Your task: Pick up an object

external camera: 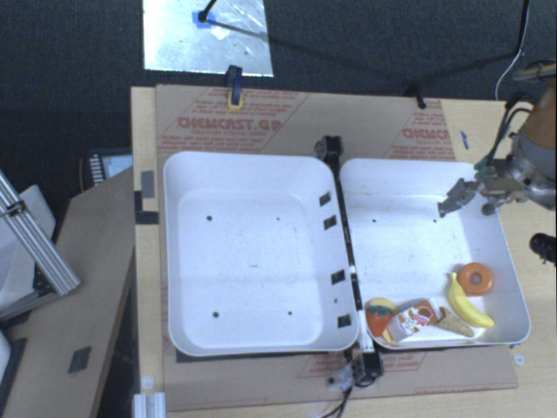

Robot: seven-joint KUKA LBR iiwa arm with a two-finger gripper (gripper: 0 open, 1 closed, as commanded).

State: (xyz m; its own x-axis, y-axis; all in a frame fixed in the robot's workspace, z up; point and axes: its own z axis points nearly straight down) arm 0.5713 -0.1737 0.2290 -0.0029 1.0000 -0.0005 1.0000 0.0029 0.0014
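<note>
My gripper hangs over the upper right part of the right bin, near its far right rim, with nothing seen in it. The objects lie well below it in the view, along the bin's near edge. An orange ring sits beside a yellow banana. To their left lie a brown cone-shaped piece, a white and red packet and a red and yellow fruit in the near left corner.
The left bin stands beside the right one, joined by a black-clipped divider. Both rest on a cardboard sheet. A shiny metal plate lies on the dark floor beyond.
</note>
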